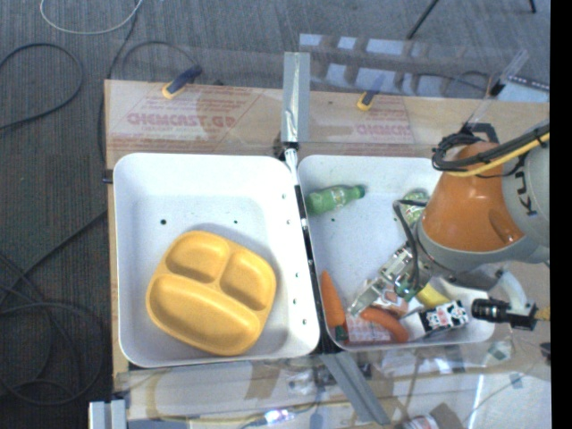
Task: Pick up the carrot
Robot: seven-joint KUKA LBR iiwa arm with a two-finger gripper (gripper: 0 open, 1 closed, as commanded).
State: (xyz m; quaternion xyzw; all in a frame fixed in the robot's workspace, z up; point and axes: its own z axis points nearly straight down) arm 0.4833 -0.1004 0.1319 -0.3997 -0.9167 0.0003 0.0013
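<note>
The carrot (332, 300) is a slim orange piece lying lengthwise against the left wall of the right bin (375, 175), near its front corner. My gripper (374, 295) hangs low over the front of that bin, just right of the carrot, its silver end slanting down and left toward the carrot's lower end. The view shows nothing held in it. The orange wrist band (469, 208) and grey arm cover the bin's right part.
A green bottle (335, 197) lies at the right bin's back left. A red-orange sausage-like item (386, 323), a pink packet (360, 332), a small white carton (444, 316) and a yellow piece (431, 293) crowd the front. The left bin (134, 195) holds a yellow compartment plate (212, 291).
</note>
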